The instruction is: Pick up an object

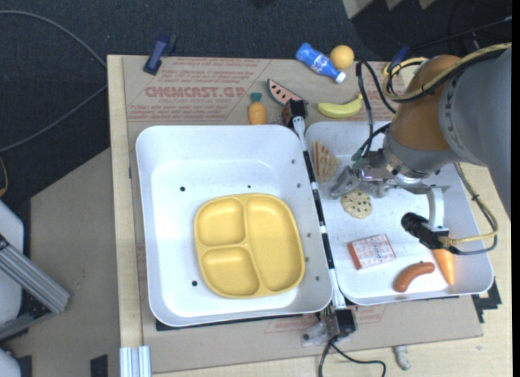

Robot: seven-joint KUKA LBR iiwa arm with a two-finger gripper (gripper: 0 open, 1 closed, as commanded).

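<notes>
My gripper (349, 180) hangs low over the upper left part of the right bin (479, 274), with the grey arm and its orange band coming in from the right. Just below the gripper lies a round chocolate-chip cookie (357, 204). A tan wedge like a pizza slice (324, 160) lies to the gripper's left, by the bin wall. Nearer the front of this bin are a red and white packet (371, 251), a brown sausage (413, 275) and an orange carrot (446, 266). I see nothing between the fingers.
The left bin (162, 164) holds a yellow divided plate (248, 244). Behind the bins on the board lie a banana (340, 107), a blue bottle (318, 61), a yellow ball (343, 56), a watermelon slice (280, 91), a small orange toy (257, 112) and a blue clip (159, 52).
</notes>
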